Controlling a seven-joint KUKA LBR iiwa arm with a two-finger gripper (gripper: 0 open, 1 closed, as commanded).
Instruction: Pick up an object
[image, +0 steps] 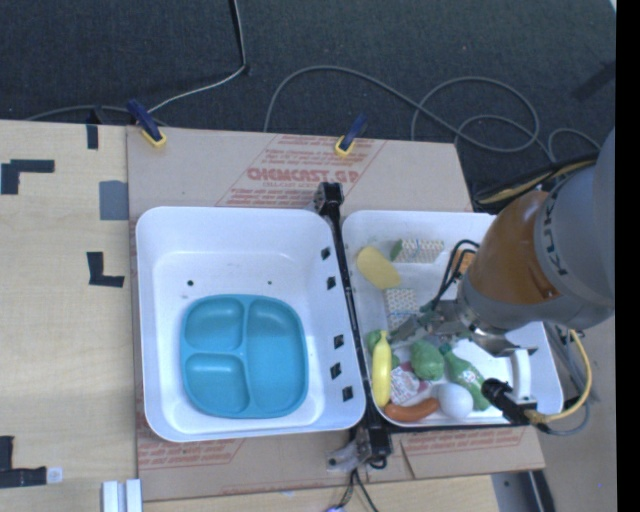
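The right bin (440, 225) holds several toy foods: a yellow lemon-like piece (378, 266), a yellow banana (381, 372), a green piece (427, 360), a white egg (455, 401), an orange-red sausage (410, 410) and small printed packets (417, 248). My gripper (425, 325) reaches down into this bin from the right, just above the green piece and beside the banana. The grey wrist with its orange band (510, 255) covers the bin's right half.
The left bin (160, 240) carries a blue divided plate (245, 355). A black divider clip (328, 197) sits where the bins meet. Cables (330, 80) run over the dark floor behind the cardboard-covered bench. Yellow clamps (350, 140) hold the cardboard's far edge.
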